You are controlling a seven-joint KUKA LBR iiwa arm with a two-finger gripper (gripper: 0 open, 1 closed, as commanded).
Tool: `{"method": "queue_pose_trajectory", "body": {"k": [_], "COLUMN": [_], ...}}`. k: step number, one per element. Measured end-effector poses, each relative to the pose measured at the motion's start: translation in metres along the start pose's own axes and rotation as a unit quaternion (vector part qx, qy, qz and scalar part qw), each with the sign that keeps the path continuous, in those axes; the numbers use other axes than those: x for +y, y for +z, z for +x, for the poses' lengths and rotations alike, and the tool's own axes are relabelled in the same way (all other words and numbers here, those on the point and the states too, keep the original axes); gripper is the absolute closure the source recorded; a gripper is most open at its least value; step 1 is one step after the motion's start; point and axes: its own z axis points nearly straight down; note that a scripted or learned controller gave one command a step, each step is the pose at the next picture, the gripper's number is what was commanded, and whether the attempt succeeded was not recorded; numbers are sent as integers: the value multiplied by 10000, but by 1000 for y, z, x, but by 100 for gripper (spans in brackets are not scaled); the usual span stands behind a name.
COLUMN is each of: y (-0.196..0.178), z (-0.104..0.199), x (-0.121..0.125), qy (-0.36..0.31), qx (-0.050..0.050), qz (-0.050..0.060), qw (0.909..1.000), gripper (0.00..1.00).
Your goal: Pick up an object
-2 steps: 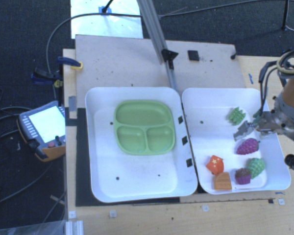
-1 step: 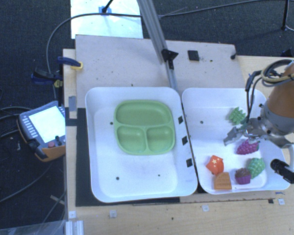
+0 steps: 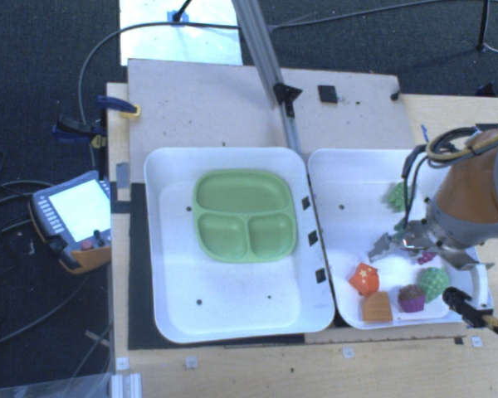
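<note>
At the far left, off the worktop (image 3: 232, 98), a teach pendant (image 3: 73, 222) with a lit screen lies on the dark floor among cables. On the worktop, the left white bin (image 3: 170, 305) holds a green divided plate (image 3: 246, 215) with three compartments, lying flat in the bin's upper half. The right white bin (image 3: 349, 189) touches it along the middle seam. Near that bin's lower edge sit an orange-red toy with a star (image 3: 364, 279), just below it an orange block (image 3: 377, 307), then a small purple cupcake-like toy (image 3: 412, 298) and a green bumpy toy (image 3: 434, 282) beside it. Another green toy (image 3: 397, 195) lies higher up, near the arm. The end effector (image 3: 405, 245) hovers over the right bin above these toys, its metal fingers (image 3: 380, 247) spread apart with nothing between them. The grey arm with its orange band (image 3: 473, 193) enters from the right.
</note>
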Motion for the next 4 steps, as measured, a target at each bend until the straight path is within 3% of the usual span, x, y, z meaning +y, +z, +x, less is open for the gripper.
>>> {"method": "queue_pose_trajectory", "body": {"k": [1, 3, 4], "y": [-14, -111, -104], "z": [0, 4, 58], "x": [2, 7, 24], "qy": [-6, -20, -47], "qx": [-7, -12, 1], "qz": [-27, -41, -26], "qw": [10000, 10000, 10000], "gripper": [100, 100, 100]}}
